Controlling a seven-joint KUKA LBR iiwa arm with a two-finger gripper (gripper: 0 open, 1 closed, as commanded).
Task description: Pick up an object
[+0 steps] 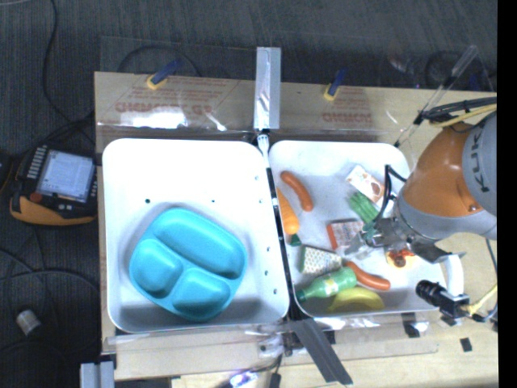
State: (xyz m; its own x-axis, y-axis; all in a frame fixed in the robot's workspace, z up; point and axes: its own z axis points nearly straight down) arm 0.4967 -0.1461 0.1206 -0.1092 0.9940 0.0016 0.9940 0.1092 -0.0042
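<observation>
The end effector (pixel 380 237) is reaching low into the right bin (pixel 323 156) among small toy foods, near a red packet (pixel 346 233) and a sausage (pixel 371 278); whether it is grasping anything cannot be told, so the pick looks unfinished. Everything is lying glossy and plastic: a rounded green bottle (pixel 327 284), a curved banana (pixel 355 299), and a smooth turquoise divided tray (pixel 187 263) in the left bin (pixel 121 168).

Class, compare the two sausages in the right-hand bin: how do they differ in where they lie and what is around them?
The upper sausage lies near the bin's top left with bare white floor around it; the lower sausage lies near the bottom, among other items. The upper one is well away from the arm; the lower one sits just beneath the wrist. The lower one adjoins a yellow banana. Both are orange-red, slanting the same way.
</observation>
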